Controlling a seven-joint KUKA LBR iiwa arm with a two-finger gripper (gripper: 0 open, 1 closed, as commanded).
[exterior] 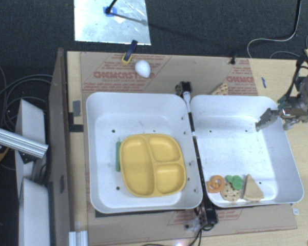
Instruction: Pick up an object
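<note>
Arm: enters at the right edge, wrist above the upper right rim of the right bin [277,152].
Gripper [269,118]: one dark finger slants down-left over the right bin's upper right area; the spread of the fingers cannot be judged from this angle; nothing seen between them.
Toy food: lies along the right bin's near edge, well apart from the gripper.
Sandwich wedge [253,189]: tan triangle, apex toward the far side of the bin, long axis roughly front-to-back.
Cookie [229,192]: round, speckled, touching the wedge's left side.
Green piece [236,181]: just behind the cookie.
Orange ring [215,184]: leftmost, beside the cookie.
Left bin [105,122]: holds a yellow divided plate [153,164]; a green strip [117,156] lies along the plate's left edge, long axis front-to-back.
Bench: white egg-shaped object [142,68] behind the left bin.
</note>
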